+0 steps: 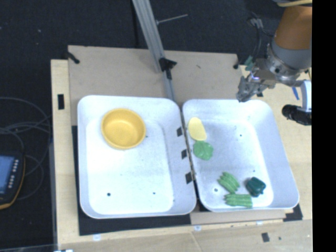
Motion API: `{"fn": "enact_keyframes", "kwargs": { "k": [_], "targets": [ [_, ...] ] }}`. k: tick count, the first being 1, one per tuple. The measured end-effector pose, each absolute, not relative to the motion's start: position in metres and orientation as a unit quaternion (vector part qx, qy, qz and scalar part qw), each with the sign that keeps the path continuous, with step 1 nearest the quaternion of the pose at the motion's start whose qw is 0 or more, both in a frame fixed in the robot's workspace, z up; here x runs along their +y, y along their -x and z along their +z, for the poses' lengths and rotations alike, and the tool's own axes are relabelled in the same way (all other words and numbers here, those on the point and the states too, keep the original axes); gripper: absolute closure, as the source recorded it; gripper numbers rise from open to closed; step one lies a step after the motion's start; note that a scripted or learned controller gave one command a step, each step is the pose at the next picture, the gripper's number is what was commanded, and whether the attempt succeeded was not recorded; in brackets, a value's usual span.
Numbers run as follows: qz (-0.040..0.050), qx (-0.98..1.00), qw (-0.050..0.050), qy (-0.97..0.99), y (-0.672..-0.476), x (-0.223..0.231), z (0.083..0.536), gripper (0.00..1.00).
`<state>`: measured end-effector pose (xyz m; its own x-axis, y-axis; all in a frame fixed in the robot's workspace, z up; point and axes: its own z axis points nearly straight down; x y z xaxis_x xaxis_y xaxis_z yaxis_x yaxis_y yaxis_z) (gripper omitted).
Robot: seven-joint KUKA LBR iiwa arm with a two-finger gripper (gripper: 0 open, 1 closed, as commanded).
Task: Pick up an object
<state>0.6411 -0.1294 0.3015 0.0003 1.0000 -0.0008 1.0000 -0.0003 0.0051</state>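
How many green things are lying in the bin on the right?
4: a light green piece by the divider under the yellow piece, a ridged one mid-front, another at the front wall, and a dark teal one beside them.

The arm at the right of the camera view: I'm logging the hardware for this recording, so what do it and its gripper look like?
The arm has a broad orange band above a grey, rounded metallic wrist section. Thin dark cables run down its left side from above. Below the wrist sits a small dark gripper, grey-black, narrow and tapering downward. Its finer details are too blurred to make out.
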Motion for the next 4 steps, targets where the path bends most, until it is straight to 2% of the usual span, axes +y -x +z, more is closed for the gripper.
{"fn": "enact_keyframes", "kwargs": {
  "k": [1, 3, 4],
  "targets": [
    [0.0003, 0.708, 0.0, -0.706, -0.63, -0.076, 0.285, 1.0],
    [0.0004, 0.708, 0.0, -0.706, -0.578, 0.018, 0.271, 1.0],
    [0.0005, 0.708, 0.0, -0.706, -0.562, 0.061, 0.269, 1.0]
  ]
}}
